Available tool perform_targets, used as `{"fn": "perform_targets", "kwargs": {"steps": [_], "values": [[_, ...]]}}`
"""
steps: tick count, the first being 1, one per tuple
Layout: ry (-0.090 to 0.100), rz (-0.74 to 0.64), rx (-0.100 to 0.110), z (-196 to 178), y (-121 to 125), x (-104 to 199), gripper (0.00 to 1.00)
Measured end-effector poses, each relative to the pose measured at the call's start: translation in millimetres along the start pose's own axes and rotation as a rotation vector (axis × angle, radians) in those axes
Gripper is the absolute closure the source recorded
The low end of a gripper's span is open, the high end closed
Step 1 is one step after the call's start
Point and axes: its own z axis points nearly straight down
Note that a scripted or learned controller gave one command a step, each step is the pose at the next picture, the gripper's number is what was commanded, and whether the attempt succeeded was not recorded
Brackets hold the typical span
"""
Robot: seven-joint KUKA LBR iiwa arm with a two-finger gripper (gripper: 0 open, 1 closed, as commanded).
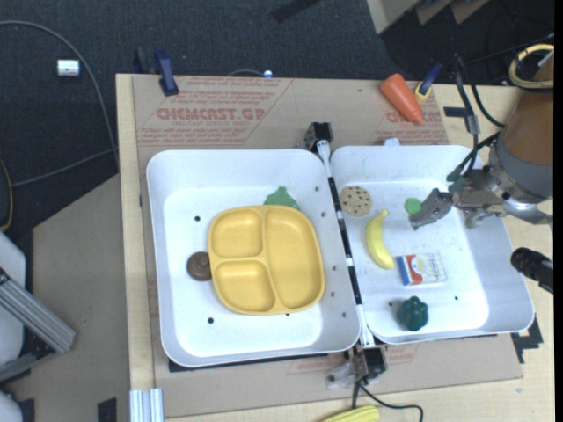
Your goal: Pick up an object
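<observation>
My gripper (456, 211) hangs over the upper right part of the right bin (493, 310), its two grey fingers spread apart with nothing between them. A small light green object (412, 206) lies just left of the left fingertip (432, 208); I cannot tell whether they touch. Further left in this bin are a chocolate-chip cookie (355, 200) and a yellow banana (379, 241). A small white, blue and red carton (420, 268) lies below the gripper, and a dark green pepper (412, 313) sits near the front wall.
The left bin (171, 323) holds a yellow divided plate (265, 259), a green leaf shape (281, 198) behind it and a brown disc (200, 265) to its left. An orange carrot (403, 99) lies on the bench behind the right bin. The arm's grey and orange body (528, 152) overhangs the right edge.
</observation>
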Motion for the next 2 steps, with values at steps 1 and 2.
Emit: {"fn": "perform_targets", "kwargs": {"steps": [1, 2], "values": [[0.001, 0.0, 0.002, 85, 4, 4, 0.0], [0.001, 0.001, 0.001, 157, 23, -2, 0.0]]}}
